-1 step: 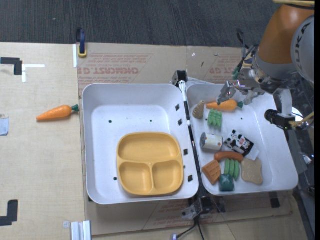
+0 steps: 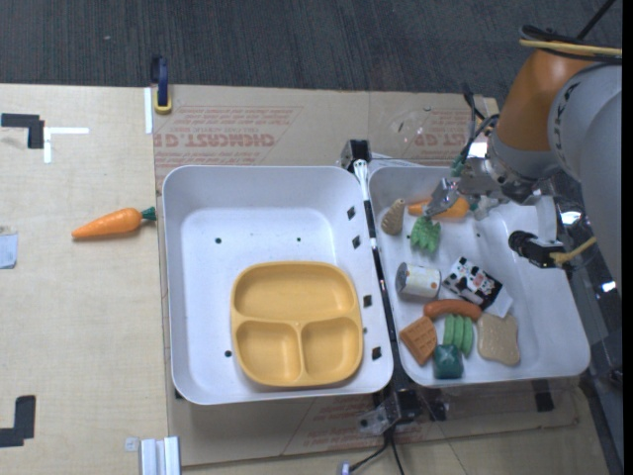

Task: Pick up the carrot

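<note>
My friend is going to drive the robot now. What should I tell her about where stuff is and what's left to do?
Pincer: down in the right bin, at its far end, right at an orange carrot; too blurry to tell whether it has hold of it.
A second carrot lies on the bench, left of the left bin.
The yellow plate sits in the left bin.
Done: arm is at a carrot.
Left: get a sure grip, then lift it.

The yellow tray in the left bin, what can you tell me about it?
The yellow tray looks like matte plastic, a rounded square with three compartments: one wide section toward the far side and two smaller ones nearer the camera. It lies flat, right side up, on the floor of the left bin, toward its near right corner. Nothing lies in it.
</note>
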